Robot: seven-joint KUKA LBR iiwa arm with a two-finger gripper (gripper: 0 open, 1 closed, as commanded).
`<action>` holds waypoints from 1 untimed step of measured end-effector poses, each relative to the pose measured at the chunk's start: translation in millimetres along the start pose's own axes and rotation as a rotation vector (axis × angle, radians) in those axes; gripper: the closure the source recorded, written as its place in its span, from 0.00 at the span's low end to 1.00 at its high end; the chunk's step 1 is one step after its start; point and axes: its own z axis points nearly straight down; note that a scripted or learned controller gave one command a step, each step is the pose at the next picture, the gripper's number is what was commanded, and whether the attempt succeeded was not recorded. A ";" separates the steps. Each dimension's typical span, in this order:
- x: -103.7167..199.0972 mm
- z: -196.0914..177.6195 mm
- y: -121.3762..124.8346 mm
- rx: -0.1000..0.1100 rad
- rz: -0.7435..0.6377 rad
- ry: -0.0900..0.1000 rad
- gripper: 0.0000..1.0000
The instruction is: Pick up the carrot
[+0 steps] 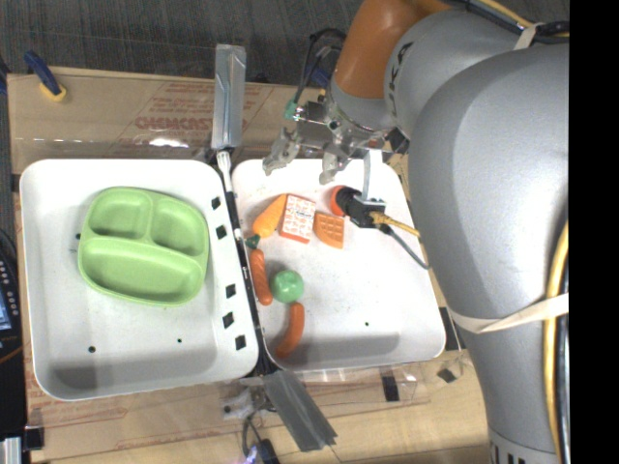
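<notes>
The right bin (406, 307) holds all the loose items, and they crowd its left half, near the divider (237, 259) where the two bins meet. The bin's right and lower floor lies bare, so open room sits on that side. The gripper (305, 162) hangs over the bin's upper edge, its fingers (278, 158) spread apart with nothing between them.

The carrot (268, 216) lies in the upper left of the right bin, just below the gripper, a short orange wedge tilted on its side. It touches a red-and-white box (297, 218) on its right. An orange waffle-like block (330, 230) sits just beside the box. Lower down, a green ball (287, 284) rests between two orange sausages (259, 276).

The left bin (48, 288) carries a green divided tray (145, 245), well apart from the carrot.
</notes>
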 end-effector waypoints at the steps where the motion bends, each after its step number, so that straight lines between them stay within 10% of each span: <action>1: -61.5 126.7 8.0 0.001 -0.041 0.000 0.00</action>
